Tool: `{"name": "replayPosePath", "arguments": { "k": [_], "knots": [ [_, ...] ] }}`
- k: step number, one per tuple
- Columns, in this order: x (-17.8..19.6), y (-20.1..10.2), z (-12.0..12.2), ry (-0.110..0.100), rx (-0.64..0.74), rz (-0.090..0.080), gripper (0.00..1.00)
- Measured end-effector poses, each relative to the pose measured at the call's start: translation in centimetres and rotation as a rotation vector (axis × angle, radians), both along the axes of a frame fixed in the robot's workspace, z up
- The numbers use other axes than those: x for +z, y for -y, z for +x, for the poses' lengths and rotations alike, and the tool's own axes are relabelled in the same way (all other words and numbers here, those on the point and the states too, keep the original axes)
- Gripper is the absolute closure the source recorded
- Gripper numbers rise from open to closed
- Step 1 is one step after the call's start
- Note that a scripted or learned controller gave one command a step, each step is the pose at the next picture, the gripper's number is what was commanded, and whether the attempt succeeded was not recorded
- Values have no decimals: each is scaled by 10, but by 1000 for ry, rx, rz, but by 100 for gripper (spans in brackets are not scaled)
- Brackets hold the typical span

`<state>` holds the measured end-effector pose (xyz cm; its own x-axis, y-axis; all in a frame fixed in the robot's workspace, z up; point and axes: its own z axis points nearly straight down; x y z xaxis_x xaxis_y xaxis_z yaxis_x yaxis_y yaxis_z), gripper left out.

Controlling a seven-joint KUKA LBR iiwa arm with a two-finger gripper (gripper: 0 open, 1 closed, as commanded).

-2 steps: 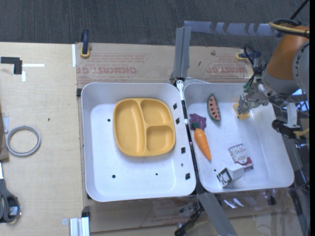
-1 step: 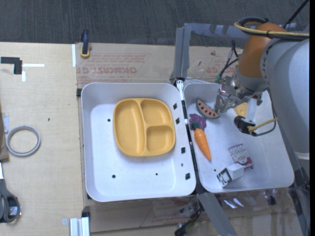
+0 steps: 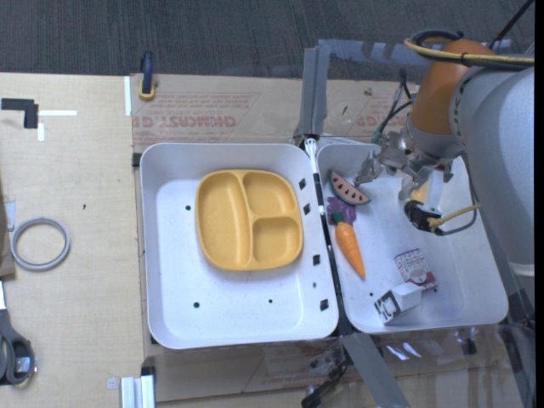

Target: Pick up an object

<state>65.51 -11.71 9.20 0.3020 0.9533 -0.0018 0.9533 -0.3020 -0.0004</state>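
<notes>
In the right bin lie a watermelon slice toy, a purple grape bunch, an orange carrot, a small red-and-white packet and a white box. My gripper hangs over the far part of this bin, just right of the watermelon slice. It is open, with nothing between its fingers. A yellow divided plate sits in the left bin.
A black and yellow cable loops under the wrist over the right bin. On the bench to the left lie a grey tape ring and scissors. Cardboard lies behind the bins.
</notes>
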Motion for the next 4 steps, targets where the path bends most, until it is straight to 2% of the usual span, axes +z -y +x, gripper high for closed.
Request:
{"name": "replayPosePath", "arguments": {
  "k": [1, 2, 3, 4],
  "knots": [
    [0, 73, -56, 0, 150, 0, 0],
    [39, 95, 1, 3, 502, -2, 0],
    [0, 92, -7, 1, 584, 0, 0],
    [11, 92, -6, 4, 583, -2, 100]
  ]
}}
